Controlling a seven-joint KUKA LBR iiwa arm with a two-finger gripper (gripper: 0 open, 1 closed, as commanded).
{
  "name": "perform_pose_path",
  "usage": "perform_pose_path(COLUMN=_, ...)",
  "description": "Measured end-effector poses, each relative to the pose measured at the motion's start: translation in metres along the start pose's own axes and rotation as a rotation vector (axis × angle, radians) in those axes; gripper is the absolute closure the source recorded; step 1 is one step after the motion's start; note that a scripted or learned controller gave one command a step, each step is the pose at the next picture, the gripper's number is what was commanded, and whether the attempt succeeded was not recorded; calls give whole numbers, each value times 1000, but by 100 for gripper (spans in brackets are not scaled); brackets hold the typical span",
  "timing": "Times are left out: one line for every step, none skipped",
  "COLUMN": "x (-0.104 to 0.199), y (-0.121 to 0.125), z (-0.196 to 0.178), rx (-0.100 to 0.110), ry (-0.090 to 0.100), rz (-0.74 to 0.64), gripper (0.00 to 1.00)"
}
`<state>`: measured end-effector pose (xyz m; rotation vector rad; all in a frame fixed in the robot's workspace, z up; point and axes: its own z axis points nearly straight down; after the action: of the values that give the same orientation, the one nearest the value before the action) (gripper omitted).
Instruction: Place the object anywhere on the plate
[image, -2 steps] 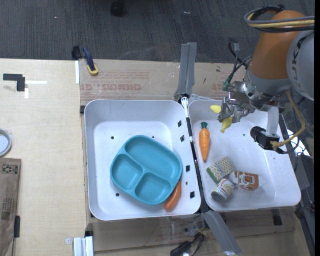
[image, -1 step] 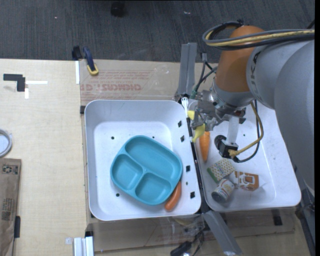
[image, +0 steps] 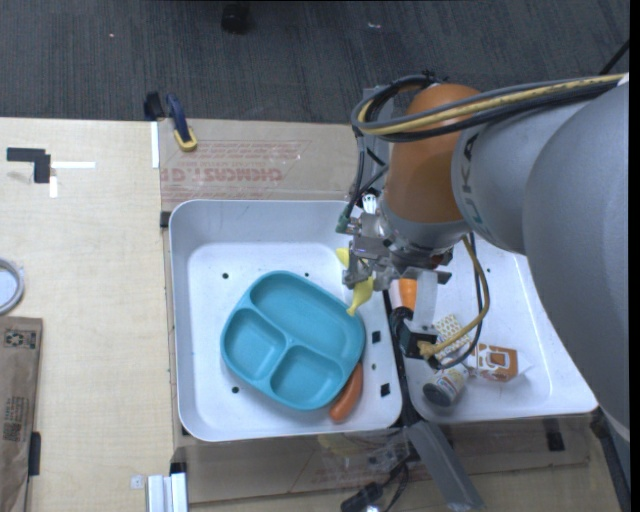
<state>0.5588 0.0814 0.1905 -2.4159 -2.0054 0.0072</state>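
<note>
Carrot-like orange sausage-shaped piece (image: 346, 397) lies nearest, in left shallow white plastic bin (image: 190, 330), touching the near-right rim of the blue three-compartment plastic plate (image: 291, 340); plate sits tilted in mid bin; right white bin (image: 540, 330) holds a small grey cup (image: 444, 388) on its side, an orange-and-white packet (image: 497, 362), a pale waffle-textured item (image: 447, 326) and an orange cylinder (image: 406, 293); above the seam btwn bins hangs the metal two-finger gripper (image: 362, 285), w/ a small yellow object (image: 358, 296) at its tip, just over the plate's far-right edge; jaws look clamped on yellow object, though detail is small; grey arm w/ orange band (image: 430, 150) fills right; farther back, wooden tabletop (image: 80, 240), blue-yellow clamp (image: 180, 122).
</note>
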Motion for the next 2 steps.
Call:
perform_pose_path(x=0, y=0, z=0, rx=0, ry=0, rz=1, gripper=0)
perform_pose_path(x=-2, y=1, z=-8, rx=2, ry=-2, rz=4, gripper=100)
